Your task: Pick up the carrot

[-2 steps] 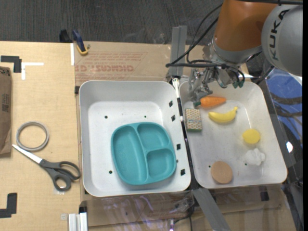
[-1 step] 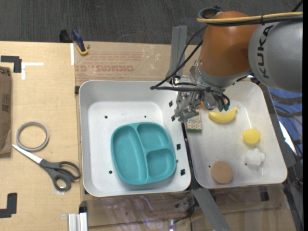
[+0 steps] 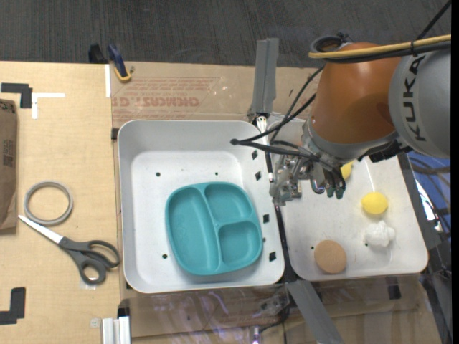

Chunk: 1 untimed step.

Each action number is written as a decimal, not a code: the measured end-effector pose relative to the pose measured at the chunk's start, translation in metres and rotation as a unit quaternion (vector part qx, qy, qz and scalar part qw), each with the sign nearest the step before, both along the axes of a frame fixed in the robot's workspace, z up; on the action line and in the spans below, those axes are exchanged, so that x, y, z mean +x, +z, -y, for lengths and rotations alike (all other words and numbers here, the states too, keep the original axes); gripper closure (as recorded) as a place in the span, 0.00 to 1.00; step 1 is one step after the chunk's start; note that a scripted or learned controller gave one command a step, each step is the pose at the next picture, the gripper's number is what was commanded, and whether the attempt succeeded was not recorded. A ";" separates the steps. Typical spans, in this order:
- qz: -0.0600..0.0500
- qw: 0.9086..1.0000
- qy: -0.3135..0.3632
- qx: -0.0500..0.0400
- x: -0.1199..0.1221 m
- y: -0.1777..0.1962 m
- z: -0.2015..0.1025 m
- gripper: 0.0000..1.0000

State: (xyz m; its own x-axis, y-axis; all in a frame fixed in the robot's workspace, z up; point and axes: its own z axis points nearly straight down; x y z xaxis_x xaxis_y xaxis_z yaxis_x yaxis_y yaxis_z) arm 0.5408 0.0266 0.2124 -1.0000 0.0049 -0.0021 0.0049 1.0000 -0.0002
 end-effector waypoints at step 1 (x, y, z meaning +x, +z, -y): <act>-0.001 0.995 0.096 0.000 -0.063 -0.021 -0.032 1.00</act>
State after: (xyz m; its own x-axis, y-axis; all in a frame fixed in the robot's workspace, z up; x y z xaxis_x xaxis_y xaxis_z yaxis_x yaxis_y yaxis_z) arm 0.4780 0.0590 0.1911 -0.9823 -0.1873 0.0005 -0.1873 0.9823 0.0004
